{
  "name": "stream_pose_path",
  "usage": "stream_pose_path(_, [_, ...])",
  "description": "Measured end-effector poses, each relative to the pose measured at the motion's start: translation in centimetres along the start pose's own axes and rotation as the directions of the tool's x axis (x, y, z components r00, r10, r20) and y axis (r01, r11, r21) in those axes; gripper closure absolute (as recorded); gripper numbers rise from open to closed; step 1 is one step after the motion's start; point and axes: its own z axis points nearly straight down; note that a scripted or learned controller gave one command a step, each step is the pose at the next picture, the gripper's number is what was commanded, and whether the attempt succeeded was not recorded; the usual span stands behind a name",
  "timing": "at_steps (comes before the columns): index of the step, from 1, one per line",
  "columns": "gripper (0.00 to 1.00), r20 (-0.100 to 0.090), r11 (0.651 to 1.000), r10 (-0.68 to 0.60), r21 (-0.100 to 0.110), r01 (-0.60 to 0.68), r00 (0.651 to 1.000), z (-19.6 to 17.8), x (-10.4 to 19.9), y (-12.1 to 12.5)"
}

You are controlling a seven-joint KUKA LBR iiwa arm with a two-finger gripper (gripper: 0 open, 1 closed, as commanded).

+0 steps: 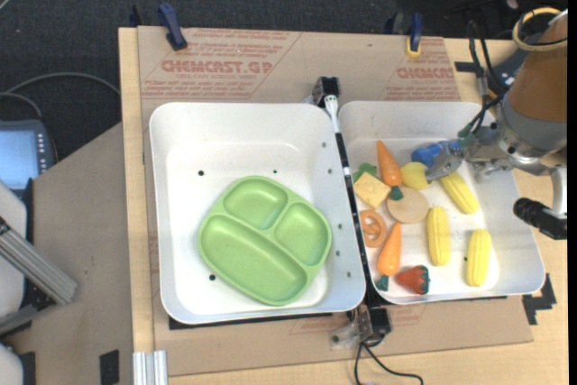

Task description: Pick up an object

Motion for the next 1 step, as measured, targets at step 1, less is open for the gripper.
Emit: stream_pose_path(1, [0.00,-0.001,1.000,-0.001,0.001,0.001,1.000,7.08,-1.87,0.14])
